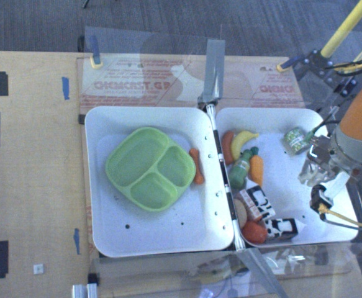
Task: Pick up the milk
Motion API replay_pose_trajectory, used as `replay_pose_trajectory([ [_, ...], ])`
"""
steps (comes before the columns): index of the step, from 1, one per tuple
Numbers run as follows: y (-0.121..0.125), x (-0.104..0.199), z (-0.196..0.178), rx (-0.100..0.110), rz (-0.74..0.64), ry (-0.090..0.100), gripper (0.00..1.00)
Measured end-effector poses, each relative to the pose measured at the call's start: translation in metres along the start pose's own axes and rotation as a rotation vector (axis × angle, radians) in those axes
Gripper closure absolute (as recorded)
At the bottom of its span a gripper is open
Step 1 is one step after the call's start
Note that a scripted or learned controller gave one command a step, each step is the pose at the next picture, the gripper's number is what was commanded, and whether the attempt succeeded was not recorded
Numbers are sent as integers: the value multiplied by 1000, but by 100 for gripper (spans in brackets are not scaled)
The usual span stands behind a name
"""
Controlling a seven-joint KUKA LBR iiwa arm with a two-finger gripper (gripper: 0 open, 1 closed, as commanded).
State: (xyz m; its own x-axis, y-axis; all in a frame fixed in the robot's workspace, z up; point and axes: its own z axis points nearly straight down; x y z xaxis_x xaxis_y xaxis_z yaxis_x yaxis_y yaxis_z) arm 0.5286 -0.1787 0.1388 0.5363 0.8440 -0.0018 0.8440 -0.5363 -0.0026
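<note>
The milk (pixel 257 203) is a small white carton with black patches. It lies tilted in the right bin (pixel 280 172), near the bin's left wall and towards the front. My gripper (pixel 310 170) hangs over the right part of the same bin, well to the right of the milk and slightly farther back, with bare bin floor between them. Nothing shows in the gripper's grasp.
Around the milk lie a green bottle (pixel 239 171), an orange carrot (pixel 256 169), a banana (pixel 243 140), a red tomato (pixel 254 232) and another black-and-white box (pixel 283 228). A pale green can (pixel 296 139) sits behind the gripper. The left bin holds a green divided plate (pixel 149 167).
</note>
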Motion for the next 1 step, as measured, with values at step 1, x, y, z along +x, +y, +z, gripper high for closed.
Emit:
replay_pose_trajectory([
  [1, 0, 0, 0, 1, -1, 0, 0],
])
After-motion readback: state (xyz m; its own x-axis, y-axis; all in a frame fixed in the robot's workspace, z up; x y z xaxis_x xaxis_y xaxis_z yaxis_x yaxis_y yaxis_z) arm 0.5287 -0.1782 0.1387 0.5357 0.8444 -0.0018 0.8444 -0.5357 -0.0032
